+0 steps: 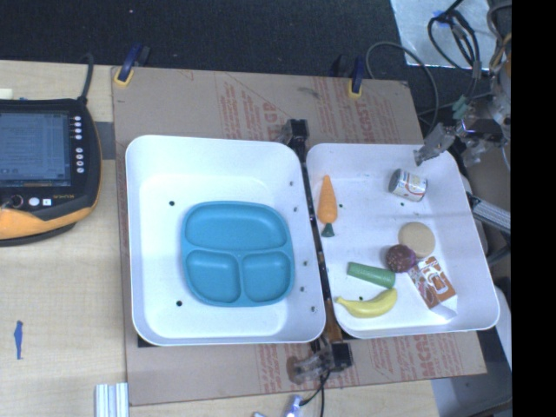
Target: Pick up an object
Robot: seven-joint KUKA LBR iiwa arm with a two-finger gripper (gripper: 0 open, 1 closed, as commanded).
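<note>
The right white bin [452,320] holds an orange carrot [327,200] by its left wall and a small silver can [407,183] on its side near the back. Towards the front lie a tan round biscuit [418,237], a dark maroon ball [400,257], a green cylinder [371,274], a yellow banana [369,303] and a red-and-white packet [433,282]. My gripper [429,152] hangs at the bin's back right corner, just above and to the right of the can. It is small and partly lost against the clutter at the view's edge.
The left white bin [152,233] holds a blue divided plate [236,252]. A tablet controller [39,159] lies on the bench at the far left. Cables [452,33] trail behind the right bin. Brown cardboard [234,102] lies under both bins.
</note>
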